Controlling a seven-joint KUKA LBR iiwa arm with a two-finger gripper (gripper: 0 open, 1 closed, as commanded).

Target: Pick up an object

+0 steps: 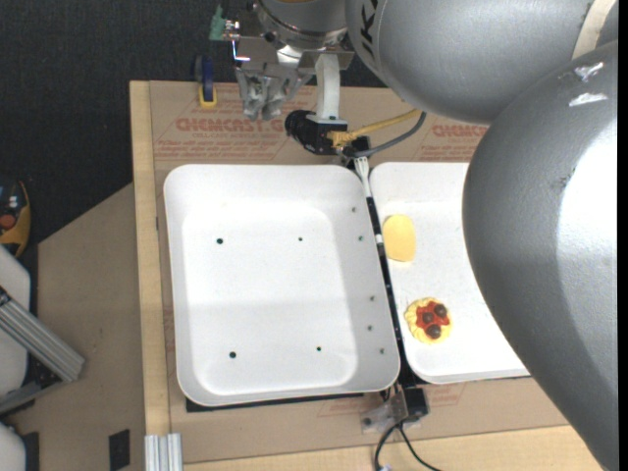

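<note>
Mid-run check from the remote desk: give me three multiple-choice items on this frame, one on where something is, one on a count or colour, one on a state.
1. Where is the gripper?
A. above the bench beyond the left bin's far edge
B. low inside the right bin
C. over the left bin's near corner

2. How many objects show in the right bin?
A. none
B. two
C. five

3. How does the yellow piece lie?
A. clamped in the gripper
B. loose on the bin floor
C. stacked on the small pizza toy

Key: 1 A, it hangs past the left bin. 2 B, yellow piece and pizza toy. 3 B, it rests apart from both.
</note>
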